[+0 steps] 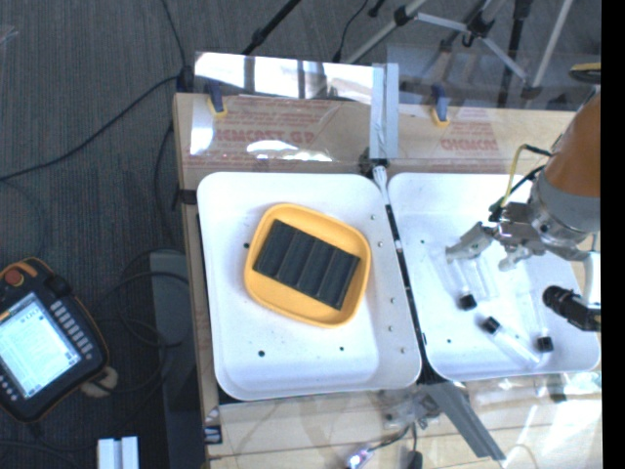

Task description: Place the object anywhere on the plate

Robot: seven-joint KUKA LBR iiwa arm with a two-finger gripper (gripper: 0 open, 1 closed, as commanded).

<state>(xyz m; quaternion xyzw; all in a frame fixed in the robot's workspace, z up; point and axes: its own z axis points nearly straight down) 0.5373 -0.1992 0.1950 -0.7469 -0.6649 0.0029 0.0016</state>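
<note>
A dark grey ribbed rectangular object (307, 259) lies flat on the yellow plate (264, 286), in the middle of the left bin (234, 350). My gripper (504, 320) hangs over the right bin (430, 252), well to the right of the plate and apart from the object. Its clear fingers with black tips (467, 301) are spread open with nothing between them. The silver wrist (535, 225) sits above them, toward the right edge.
A raised rim divides the two bins at the centre (395, 262). A cardboard-backed wall (293, 135) runs along the far side. A teach pendant (39, 340) lies on the floor at the left, off the bench.
</note>
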